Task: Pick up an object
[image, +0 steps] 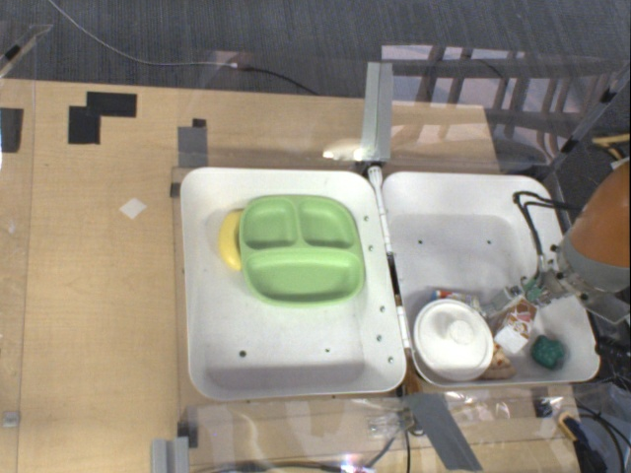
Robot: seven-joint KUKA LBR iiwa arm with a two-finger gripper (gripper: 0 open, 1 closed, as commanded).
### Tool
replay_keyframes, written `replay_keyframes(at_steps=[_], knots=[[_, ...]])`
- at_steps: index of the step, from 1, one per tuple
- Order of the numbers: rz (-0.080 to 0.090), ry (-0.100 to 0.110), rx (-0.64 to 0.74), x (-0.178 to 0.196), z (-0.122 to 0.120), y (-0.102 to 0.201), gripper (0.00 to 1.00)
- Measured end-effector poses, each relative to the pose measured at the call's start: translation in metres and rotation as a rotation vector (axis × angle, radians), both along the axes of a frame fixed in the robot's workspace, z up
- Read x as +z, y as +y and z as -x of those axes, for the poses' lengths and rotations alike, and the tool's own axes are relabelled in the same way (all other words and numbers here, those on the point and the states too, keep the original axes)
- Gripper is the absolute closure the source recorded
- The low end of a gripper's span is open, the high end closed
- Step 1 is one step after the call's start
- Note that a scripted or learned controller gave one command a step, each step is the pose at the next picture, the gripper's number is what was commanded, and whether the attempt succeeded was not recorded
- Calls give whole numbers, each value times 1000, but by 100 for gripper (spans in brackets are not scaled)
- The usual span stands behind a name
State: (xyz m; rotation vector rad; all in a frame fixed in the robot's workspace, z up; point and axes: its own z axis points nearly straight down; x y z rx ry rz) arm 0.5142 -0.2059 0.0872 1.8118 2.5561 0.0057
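With its grip state impossible to tell, the gripper [529,292] hangs just right of the white bowl [453,338], where crowded small items [515,335] risk a missed grab.

Lighting: bright, even, from overhead. Shadows: soft, faint. Glare: small hot spot on metal post [376,116]; white bins [296,363] near overexposure. Focus: moderately sharp centrally; arm [603,235] blurred at right.

Wooden bench [89,294] bears two white bins: left bin [212,353], right bin [463,205], side by side.
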Motion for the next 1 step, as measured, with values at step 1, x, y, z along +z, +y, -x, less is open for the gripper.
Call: replay_keyframes(at_steps=[1], knots=[[5,-10,-1,12,-3,-1,100]])
